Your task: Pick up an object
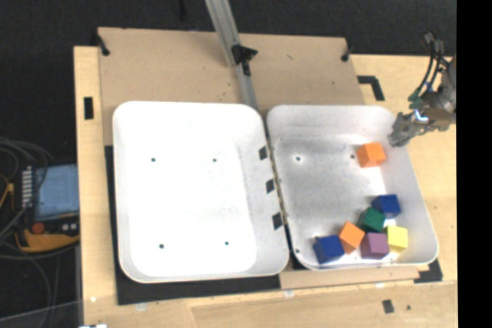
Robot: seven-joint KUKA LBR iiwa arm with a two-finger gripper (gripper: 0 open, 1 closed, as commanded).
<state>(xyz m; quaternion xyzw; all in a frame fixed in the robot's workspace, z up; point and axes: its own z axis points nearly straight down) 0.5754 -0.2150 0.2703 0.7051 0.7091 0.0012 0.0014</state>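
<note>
The right bin [323, 127] holds several small blocks. An orange block [371, 154] lies alone near its far right side. Clustered at its near right corner are a blue block [387, 204], a green one [373, 220], a yellow one [397, 236], a purple one [375, 244], a second orange one [352, 236] and a second blue one [329, 249]. My gripper [403, 130] hangs at the bin's right rim, just up and right of the lone orange block and apart from it. Nothing shows between its tips.
The left bin [192, 188] lies beside the right one, joined by small black clips. A slanted metal rail [219, 8] rises from the back of the bench. A blue device and cables sit off the bench at the left.
</note>
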